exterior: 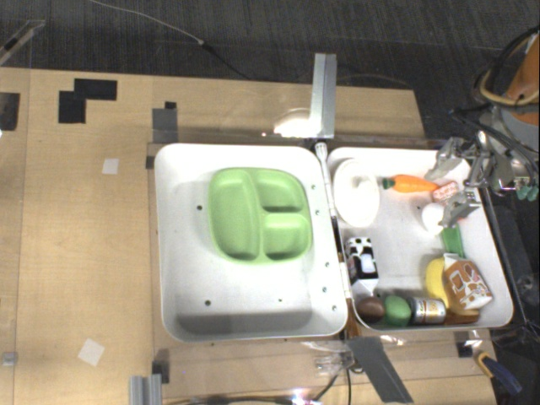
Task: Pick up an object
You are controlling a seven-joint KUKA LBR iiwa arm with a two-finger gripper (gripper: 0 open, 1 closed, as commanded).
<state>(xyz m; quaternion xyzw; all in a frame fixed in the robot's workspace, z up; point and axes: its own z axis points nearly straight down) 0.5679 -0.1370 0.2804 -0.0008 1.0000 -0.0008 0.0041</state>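
Two white bins share the counter; the gripper (462, 194) hangs over the right bin (498, 251), just beside the orange carrot (412, 184). Whether its fingers are apart, I cannot tell. Crowded toys could cause a miss.

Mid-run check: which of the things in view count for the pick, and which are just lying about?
For the job:
- gripper, over the right bin's far right corner
- right bin, with the graspable pieces
- orange carrot, by the gripper
- white egg, by the gripper

Just lying about:
- green divided plate in the left bin
- black-and-white cow
- can
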